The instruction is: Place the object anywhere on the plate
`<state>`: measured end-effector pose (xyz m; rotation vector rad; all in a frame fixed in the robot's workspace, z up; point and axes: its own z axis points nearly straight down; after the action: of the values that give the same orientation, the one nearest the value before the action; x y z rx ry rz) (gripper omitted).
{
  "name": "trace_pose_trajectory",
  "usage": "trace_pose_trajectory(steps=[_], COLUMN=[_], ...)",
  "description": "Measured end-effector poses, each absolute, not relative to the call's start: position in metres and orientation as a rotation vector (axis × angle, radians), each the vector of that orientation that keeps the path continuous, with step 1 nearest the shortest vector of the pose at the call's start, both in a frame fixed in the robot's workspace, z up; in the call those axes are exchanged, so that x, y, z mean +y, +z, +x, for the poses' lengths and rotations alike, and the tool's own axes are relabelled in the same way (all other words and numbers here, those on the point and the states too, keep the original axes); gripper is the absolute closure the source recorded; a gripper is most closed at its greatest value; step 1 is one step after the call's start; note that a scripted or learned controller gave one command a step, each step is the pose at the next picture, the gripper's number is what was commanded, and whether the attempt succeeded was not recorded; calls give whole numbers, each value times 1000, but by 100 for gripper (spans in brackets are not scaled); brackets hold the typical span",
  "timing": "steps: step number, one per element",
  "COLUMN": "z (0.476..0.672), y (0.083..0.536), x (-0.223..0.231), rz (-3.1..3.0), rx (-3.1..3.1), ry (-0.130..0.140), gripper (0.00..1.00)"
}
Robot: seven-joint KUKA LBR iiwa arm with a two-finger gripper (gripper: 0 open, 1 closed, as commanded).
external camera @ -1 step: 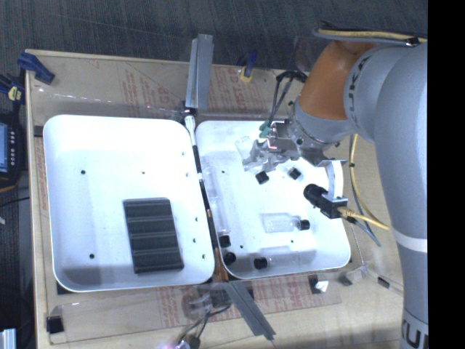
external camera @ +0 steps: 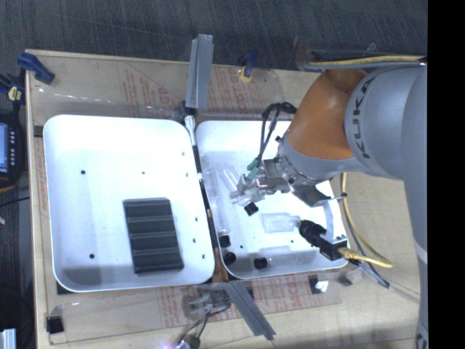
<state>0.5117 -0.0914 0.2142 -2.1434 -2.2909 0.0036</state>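
A black ribbed plate [external camera: 152, 235] lies flat in the left bin [external camera: 73, 144], toward its front. My gripper [external camera: 245, 190] hangs low over the middle of the right bin [external camera: 240, 138], well to the right of the plate. A small black block [external camera: 251, 209] sits right under the gripper's tip; I cannot tell if it is held or resting on the bin floor. A clear plastic piece [external camera: 279, 224] lies on the floor just right of that block.
Three small dark objects sit near the right bin's front edge [external camera: 224, 240] [external camera: 230, 257] [external camera: 259, 263]. Another clear piece [external camera: 218, 174] lies left of the gripper by the wall between the bins. The left bin has free floor around the plate.
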Motion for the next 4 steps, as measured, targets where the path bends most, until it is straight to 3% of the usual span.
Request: trace_pose_trajectory(steps=[1,2,3,4], z=[565,486,474,476], y=[219,190,122,153], x=[-1,48,121,170], rz=[-2236,-2347,-2224,-1291], rx=[-2201,-2081,-2213,-2862], ry=[6,10,11,4], gripper=[100,100,100,100])
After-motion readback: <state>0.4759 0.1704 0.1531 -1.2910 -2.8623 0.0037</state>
